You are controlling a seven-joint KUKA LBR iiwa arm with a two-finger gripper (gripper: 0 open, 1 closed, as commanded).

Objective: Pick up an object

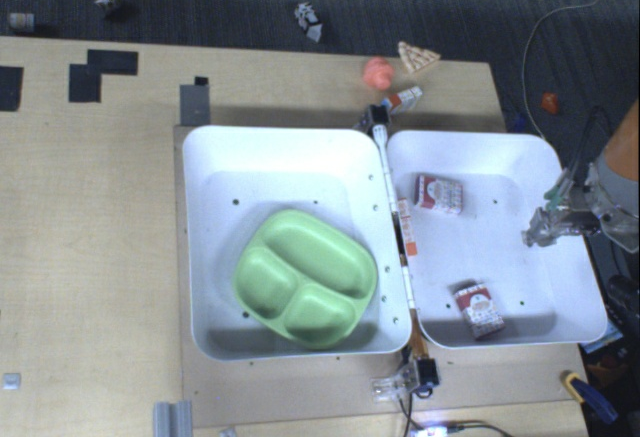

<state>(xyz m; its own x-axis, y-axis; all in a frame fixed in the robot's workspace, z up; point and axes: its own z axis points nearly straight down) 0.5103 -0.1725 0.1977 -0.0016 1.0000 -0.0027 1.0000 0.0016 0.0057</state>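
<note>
At the right edge of the right-hand bin [500, 150] we saw the claw [545, 225], hanging over the bin's right side near its rim, with the grey arm [615, 200] reaching in behind it. Whether its fingers were spread or pressed together we could not tell; they were small and blurred against the white wall. Nothing showed between them.

Nearest to the claw, lower and to its left, lay a small red-and-white packet [478, 309] on the bin floor, tilted, close to the bin's near wall and apart from the claw. Farther left and higher, near the wall shared with the other bin, we saw a second red-and-white packet [440, 195], also lying flat and well apart from the first.

Across the divide, the left-hand bin [210, 225] held a green compartment tray [305, 275], resting tilted toward the bin's near side.

Beyond the bins, on the bench [90, 225] just behind them, we noted a pink ball [378, 73], a wedge-shaped piece [418, 56] beside it, and a small tube-like item [400, 102] near the bins' meeting corner. Dark carpet lay beyond the bench, with a few scattered bits that were too small to name.
</note>
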